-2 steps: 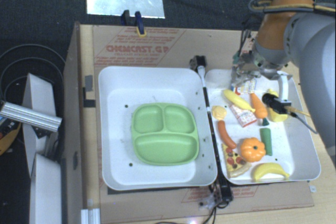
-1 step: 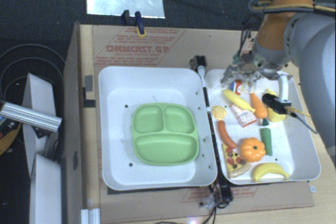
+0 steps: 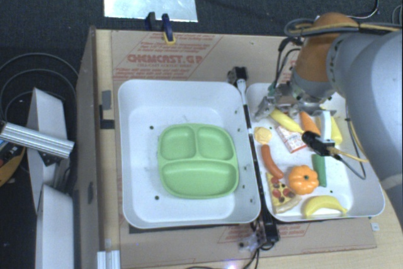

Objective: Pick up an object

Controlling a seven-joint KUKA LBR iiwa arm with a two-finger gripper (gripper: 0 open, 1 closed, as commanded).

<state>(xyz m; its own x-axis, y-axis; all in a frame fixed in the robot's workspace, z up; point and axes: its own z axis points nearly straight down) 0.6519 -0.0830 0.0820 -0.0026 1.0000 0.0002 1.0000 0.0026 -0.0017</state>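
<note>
The right bin (image 3: 371, 198) holds several toy foods: a yellow corn-like piece (image 3: 283, 118), a carrot (image 3: 308, 122), a small packet (image 3: 291, 141), a red sausage (image 3: 272, 161), an orange pumpkin (image 3: 303, 179), a pizza slice (image 3: 281, 194), a banana (image 3: 323, 205), a green piece (image 3: 320, 170) and a pale round piece (image 3: 262, 134). My gripper (image 3: 274, 102) hangs low over that bin's back left corner, just above the yellow piece. I see nothing held in it. The grey arm with its orange band (image 3: 327, 25) covers the bin's back right part.
The left bin (image 3: 138, 110) holds a green divided plate (image 3: 198, 159). A black divider rail (image 3: 249, 135) runs between the bins. Cables trail along the right bin's right side. A blue clamp (image 3: 165, 23) sits at the bench's back edge.
</note>
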